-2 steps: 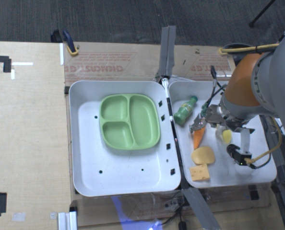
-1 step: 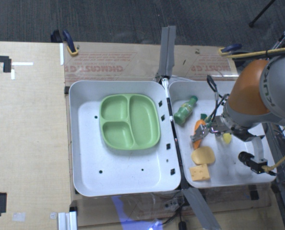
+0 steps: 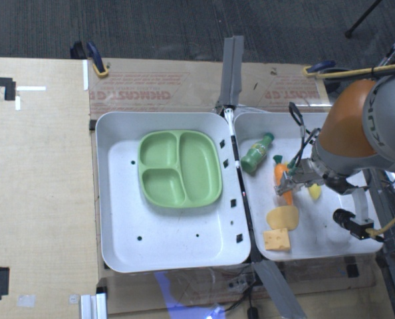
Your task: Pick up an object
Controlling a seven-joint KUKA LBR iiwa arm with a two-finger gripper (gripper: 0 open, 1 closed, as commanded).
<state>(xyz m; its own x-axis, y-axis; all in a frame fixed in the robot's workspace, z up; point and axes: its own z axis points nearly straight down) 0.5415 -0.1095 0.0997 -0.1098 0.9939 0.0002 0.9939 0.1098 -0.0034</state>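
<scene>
Nearest the camera, a cheese wedge (image 3: pixel 277 240) is seen in the right bin (image 3: pixel 317 248), while farther back the gripper (image 3: pixel 290 181), its grasp state impossible to tell, is lowered against an upright-lying carrot (image 3: pixel 280 176), touching its right side.

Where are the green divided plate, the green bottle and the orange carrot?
Green divided plastic plate (image 3: pixel 181 169), camera view: ridge where its three compartments meet.
Green plastic bottle (image 3: pixel 255 155), camera view: middle of its body, right bin.
Orange toy carrot (image 3: pixel 280 174), camera view: upper body, beside the end effector.
</scene>
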